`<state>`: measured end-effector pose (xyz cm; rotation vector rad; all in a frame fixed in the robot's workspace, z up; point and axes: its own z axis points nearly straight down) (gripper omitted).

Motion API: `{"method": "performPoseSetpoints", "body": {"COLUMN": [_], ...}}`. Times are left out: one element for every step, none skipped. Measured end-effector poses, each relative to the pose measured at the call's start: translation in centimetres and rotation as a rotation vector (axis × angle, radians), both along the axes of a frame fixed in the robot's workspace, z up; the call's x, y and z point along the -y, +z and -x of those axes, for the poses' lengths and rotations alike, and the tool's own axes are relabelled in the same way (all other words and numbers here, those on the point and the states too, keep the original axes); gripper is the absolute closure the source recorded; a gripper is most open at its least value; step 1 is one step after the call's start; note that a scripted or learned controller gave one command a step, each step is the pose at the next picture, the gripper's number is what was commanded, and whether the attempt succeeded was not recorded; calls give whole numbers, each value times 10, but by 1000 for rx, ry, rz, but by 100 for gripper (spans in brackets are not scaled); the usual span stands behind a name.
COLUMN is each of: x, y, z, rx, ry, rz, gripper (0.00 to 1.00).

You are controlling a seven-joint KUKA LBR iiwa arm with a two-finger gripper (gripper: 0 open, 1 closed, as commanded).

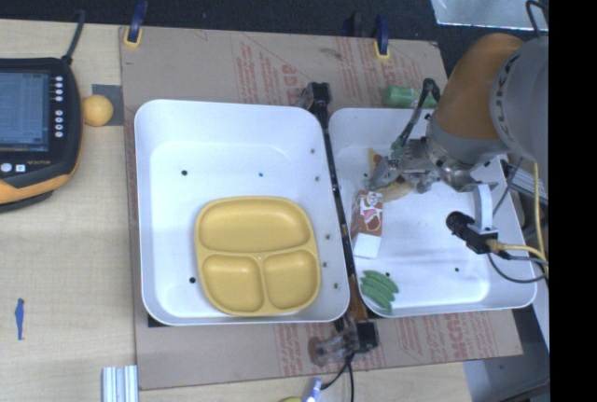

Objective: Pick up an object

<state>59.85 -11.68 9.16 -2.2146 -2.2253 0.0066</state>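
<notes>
My arm bends in low over the right bin, my gripper is just above the packet lying by its left wall, but the tips blur into clutter, so I cannot tell their state.

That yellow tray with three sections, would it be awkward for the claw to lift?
Probably. The yellow tray looks wide and shallow, so pinching its rim might tilt it. It seems like stiff, light plastic, unlikely to flop. Lying flat in the left bin, it shouldn't roll.
</notes>
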Motion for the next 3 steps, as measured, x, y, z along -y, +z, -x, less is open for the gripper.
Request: {"method": "performPoseSetpoints", "body": {"x": [-9, 0, -19], "y": [1, 1, 0], "z": [-48, -58, -53], "rx": [2, 4, 0], "ry": [-3, -2, 0], "rz": [-2, -2, -2], "gripper": [0, 0, 0]}}
